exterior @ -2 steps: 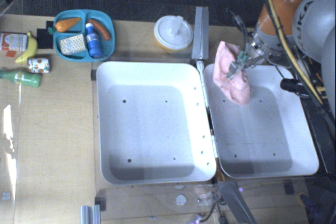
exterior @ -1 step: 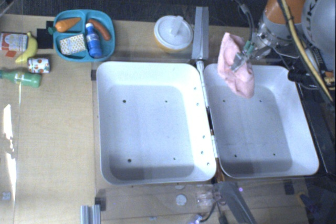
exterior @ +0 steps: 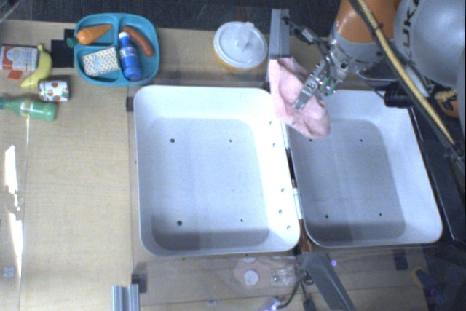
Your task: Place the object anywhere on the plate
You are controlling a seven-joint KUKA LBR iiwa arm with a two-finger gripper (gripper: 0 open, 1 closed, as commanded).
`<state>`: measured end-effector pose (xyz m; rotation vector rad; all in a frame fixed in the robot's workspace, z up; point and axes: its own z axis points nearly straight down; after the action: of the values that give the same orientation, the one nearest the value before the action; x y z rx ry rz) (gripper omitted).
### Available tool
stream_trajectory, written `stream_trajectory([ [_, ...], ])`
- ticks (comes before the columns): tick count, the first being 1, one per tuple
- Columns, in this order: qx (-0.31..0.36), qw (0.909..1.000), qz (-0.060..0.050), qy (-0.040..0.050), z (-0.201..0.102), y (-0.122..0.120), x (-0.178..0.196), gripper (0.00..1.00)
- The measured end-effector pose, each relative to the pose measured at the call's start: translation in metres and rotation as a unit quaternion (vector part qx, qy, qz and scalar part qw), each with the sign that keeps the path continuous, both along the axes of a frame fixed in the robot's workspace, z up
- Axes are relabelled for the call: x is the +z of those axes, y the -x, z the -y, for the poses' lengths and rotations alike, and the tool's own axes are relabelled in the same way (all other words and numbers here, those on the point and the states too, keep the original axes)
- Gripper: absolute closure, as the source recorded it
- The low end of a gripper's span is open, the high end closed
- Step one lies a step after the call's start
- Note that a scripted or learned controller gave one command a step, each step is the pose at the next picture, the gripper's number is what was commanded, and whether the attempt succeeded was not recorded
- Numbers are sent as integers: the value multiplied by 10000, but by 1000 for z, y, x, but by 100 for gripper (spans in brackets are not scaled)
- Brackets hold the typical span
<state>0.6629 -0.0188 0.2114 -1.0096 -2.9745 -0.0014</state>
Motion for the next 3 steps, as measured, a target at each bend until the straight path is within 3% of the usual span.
stream_trajectory([
  [1,1987,9801,8,-3,-58,3,1,100],
  [2,3204,9473,19,-4,-107,8,12,100],
  [3,3216,9469,18,-3,-164,12,19,100],
])
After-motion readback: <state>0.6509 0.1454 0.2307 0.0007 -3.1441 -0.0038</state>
